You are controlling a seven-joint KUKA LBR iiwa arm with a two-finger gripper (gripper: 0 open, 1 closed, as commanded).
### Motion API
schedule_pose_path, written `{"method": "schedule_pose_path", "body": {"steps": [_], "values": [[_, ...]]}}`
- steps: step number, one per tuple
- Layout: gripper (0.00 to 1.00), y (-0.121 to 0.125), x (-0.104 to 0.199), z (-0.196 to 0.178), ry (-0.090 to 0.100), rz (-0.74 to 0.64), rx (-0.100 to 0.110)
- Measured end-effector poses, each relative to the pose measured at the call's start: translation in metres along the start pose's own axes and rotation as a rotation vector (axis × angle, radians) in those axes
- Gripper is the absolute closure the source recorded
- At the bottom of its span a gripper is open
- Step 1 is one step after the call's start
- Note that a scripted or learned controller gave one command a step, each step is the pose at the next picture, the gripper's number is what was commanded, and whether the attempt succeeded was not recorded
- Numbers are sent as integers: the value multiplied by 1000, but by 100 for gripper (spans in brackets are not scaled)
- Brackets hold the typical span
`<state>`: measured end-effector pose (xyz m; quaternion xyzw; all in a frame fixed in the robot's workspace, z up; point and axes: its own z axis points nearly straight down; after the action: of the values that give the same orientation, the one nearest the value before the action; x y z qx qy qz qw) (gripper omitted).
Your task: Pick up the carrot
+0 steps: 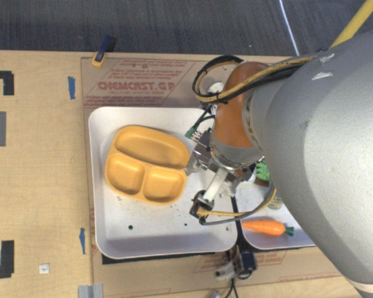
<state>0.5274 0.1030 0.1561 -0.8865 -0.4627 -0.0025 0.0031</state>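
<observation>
**Carrot lies in one bin, gripper over the other**

The orange carrot lies flat near the front edge of the bin on the view's right, green end pointing right. The gripper hangs over the neighbouring bin, just beside a yellow divided plate. Whether it is released or clenched cannot be told.

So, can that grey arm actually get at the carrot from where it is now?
Probably yes. The carrot lies uncovered near the front rim of the right bin, with nothing lying on it, and the arm hangs just beside it, above the bins.
</observation>
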Motion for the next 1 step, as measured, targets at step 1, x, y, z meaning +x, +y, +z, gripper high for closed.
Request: {"method": "schedule_pose_path", "body": {"steps": [1], "values": [[0, -9, 9, 19, 0, 16, 3]]}}
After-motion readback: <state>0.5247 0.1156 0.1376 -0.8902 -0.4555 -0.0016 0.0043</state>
